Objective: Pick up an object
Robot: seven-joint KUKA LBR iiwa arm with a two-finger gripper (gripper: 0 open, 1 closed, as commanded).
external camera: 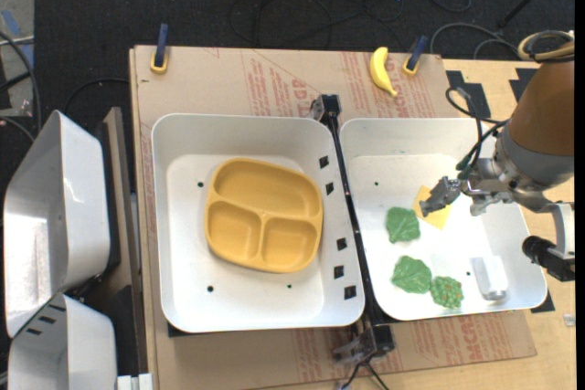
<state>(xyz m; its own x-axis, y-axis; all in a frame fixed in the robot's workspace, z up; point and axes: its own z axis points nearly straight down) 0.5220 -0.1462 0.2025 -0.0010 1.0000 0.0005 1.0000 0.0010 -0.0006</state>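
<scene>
- Gripper (pixel 441 196) reaches in from the right over the right bin (pixel 523 297), its tip right at a yellow piece (pixel 437 213); whether it is open or closed on anything I cannot tell.
- Green leaf piece (pixel 402 225) lies just left of the yellow piece.
- Second green leaf (pixel 412 274) and a bumpy green piece (pixel 446 291) lie nearer the front, a small white object (pixel 489 278) beside them.
- Left bin (pixel 174 196) carries a yellow divided tray (pixel 264 215).
- Banana (pixel 383 71) rests on the bench (pixel 247 78) behind the bins.
</scene>
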